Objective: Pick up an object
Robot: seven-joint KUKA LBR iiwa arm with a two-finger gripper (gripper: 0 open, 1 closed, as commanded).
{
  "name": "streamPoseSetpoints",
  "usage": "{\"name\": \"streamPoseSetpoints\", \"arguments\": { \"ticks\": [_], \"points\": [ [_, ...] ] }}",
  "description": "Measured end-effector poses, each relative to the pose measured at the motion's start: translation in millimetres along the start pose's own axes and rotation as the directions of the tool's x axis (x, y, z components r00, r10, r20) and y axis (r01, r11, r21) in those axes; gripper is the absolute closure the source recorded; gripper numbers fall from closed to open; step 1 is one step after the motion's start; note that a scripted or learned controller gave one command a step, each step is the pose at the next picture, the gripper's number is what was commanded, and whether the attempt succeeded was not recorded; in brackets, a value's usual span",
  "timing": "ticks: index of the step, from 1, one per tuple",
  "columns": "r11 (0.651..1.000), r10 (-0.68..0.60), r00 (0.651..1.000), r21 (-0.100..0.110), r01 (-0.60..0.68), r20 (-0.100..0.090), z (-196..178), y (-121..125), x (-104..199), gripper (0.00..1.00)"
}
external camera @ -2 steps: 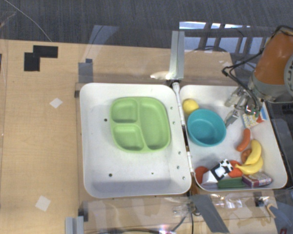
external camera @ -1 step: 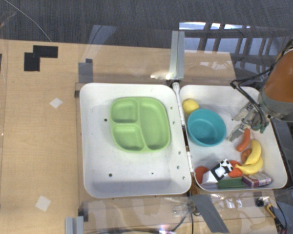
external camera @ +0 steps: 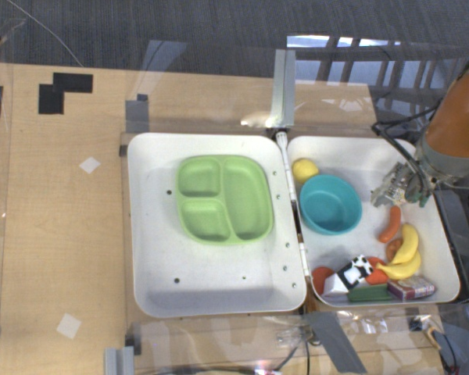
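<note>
The pincer [external camera: 401, 187] hangs over the right bin [external camera: 340, 151], near its far right side, and nothing sits between its fingers. The picture is too small and blurry there to tell if it is wide or narrow. The closest thing to grab is the orange carrot [external camera: 391, 223], which lies just below the pincer and a tiny bit toward the left. The carrot is long and thin, and its long way runs almost up and down in the picture, leaning a little. Right under the carrot is the yellow banana [external camera: 405, 255], a bit farther from the pincer. The blue bowl [external camera: 331, 203] sits to the pincer's left, and the yellow lemon [external camera: 304, 169] is past the bowl. I think the pincer should go down a little toward the carrot and close across its thin sides.
</note>
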State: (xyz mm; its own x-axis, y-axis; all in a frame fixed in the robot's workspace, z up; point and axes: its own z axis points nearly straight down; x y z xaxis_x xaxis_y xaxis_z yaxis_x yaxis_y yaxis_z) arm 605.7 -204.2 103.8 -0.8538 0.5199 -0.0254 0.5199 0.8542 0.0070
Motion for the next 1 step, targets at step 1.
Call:
{"name": "streamPoseSetpoints", "arguments": {
  "ticks": [1],
  "points": [
    [0.999,-0.039,0.999,0.005,0.039,-0.02,-1.6,-51.1,79.4,1.0]
  ]
}}
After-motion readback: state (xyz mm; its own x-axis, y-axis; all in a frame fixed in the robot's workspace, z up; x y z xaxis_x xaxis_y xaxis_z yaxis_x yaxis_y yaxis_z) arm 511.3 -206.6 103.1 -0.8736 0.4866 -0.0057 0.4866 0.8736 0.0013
